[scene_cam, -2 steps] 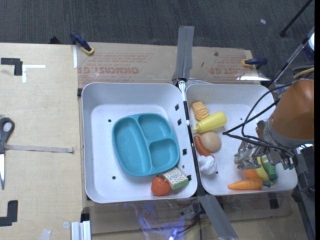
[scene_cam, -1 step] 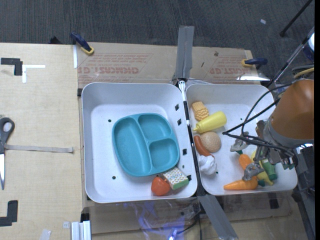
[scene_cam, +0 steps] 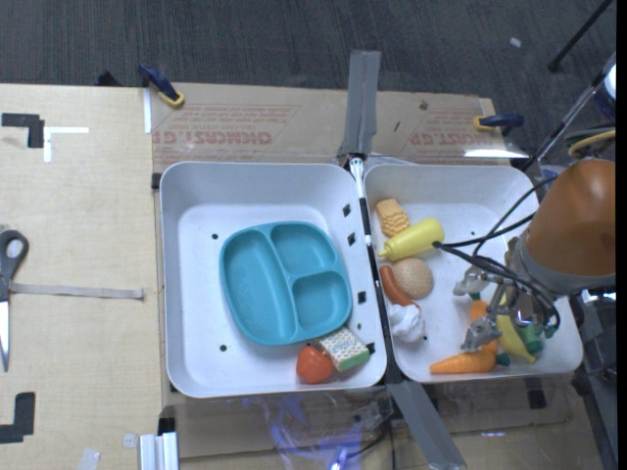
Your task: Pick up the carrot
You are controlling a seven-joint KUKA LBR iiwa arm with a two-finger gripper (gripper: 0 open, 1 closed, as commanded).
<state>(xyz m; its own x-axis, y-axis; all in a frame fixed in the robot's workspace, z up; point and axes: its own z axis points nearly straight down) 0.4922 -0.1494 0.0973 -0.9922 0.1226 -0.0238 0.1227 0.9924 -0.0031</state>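
Observation:
The carrot (scene_cam: 463, 363), orange with a green top at its right end, lies flat along the front wall of the right bin (scene_cam: 460, 189). My gripper (scene_cam: 473, 311) hangs low just above and behind it, near the bin's right side. Its two metal fingers (scene_cam: 467, 285) are spread apart, so it is open. A small orange piece (scene_cam: 477, 310) shows in the gap between them, and I cannot tell whether they touch it. The carrot itself lies in front of the fingertips, outside the gap. The arm's orange band (scene_cam: 585, 218) covers the bin's right edge.
A yellow piece (scene_cam: 513, 343) and a green one (scene_cam: 532, 341) lie beside the carrot's top. Further left are a yellow corn (scene_cam: 412, 240), a waffle (scene_cam: 391, 215), a tan ball (scene_cam: 414, 278) and a white lump (scene_cam: 405, 319). The left bin (scene_cam: 186, 292) holds a blue divided plate (scene_cam: 286, 282), a tomato (scene_cam: 313, 364) and a sandwich piece (scene_cam: 345, 348).

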